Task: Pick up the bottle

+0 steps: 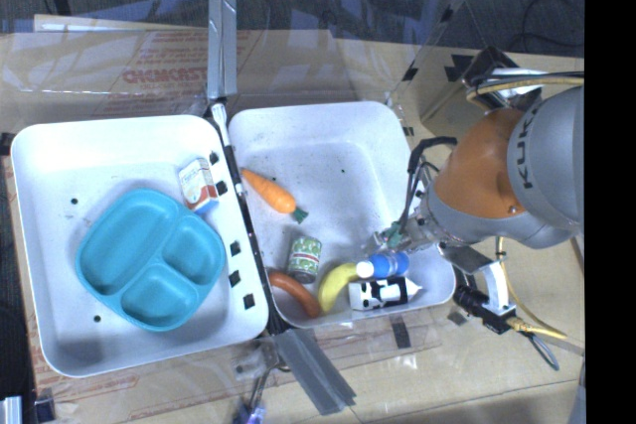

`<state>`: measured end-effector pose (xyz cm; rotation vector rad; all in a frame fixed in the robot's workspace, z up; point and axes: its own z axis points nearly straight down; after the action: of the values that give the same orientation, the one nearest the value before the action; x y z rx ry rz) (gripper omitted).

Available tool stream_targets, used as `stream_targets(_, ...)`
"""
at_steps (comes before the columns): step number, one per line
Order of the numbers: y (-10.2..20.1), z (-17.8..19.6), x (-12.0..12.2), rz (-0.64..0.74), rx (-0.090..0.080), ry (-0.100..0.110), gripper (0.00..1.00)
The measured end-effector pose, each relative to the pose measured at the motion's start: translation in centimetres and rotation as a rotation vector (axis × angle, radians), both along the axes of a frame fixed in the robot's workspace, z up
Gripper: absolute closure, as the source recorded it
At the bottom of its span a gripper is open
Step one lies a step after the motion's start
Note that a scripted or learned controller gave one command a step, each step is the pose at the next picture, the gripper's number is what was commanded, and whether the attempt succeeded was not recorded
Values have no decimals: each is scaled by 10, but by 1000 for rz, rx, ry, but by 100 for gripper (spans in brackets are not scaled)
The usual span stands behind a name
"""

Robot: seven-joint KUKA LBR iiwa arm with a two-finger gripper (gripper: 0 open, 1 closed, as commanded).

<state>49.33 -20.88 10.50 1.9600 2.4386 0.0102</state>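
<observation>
Brown worktop (119, 65) carries two shallow white bins side by side, with clear plastic sheeting lying over its far part. Left bin (60, 164) holds a blue divided plate (151, 259), and a small red-and-white carton (197, 182) sits just beyond the plate's far right corner. Right bin (328, 129) holds an orange carrot (270, 193) near its left wall, a small green can (306, 255) nearer the front, then a reddish sausage (295, 293) and a yellow banana (337, 283) along the near edge. The bottle (382, 266), blue with a white cap, lies on its side in the near right corner, just beside the banana and just beyond a black-and-white toy (384, 292). The grey arm (542, 174) reaches in from the right, and its claw (397, 235) sits low over the bin's right side, close above the bottle. Whether the claw is spread or closed, and whether it grips anything, cannot be told from this angle.
</observation>
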Motion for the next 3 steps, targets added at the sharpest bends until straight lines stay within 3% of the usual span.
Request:
stream_targets(1, 33, 134, 5, -167, 4, 14, 100)
stream_targets(2, 44, 127, 14, -386, 5, 15, 100)
stream_targets(3, 44, 127, 15, -386, 5, 15, 0)
